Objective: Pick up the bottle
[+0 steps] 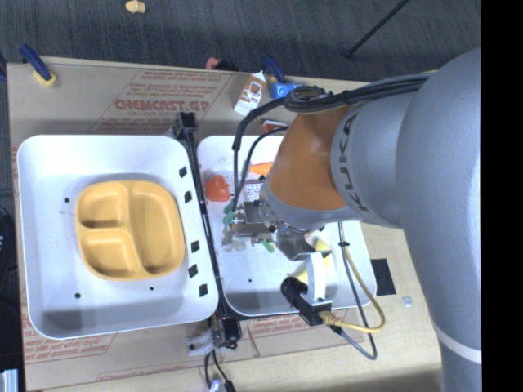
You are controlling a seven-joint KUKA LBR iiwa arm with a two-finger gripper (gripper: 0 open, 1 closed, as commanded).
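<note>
My gripper (pixel 243 225) reaches down into the right bin (pixel 261 296), near its left wall, and the grey and orange arm covers most of that bin. A small orange-red object (pixel 217 189) lies just up and left of the gripper. Green bits (pixel 268 246) peek out beside the gripper's metal parts, too hidden to name. A yellow object (pixel 324 250) shows at the arm's lower edge. What lies under the gripper is hidden by the wrist.
The left bin (pixel 49 186) holds a yellow divided plate (pixel 131 227). A black divider with clips (pixel 198 219) runs between the bins. Cardboard (pixel 155 96) lies under both bins, with a small carton (pixel 252 92) at the back.
</note>
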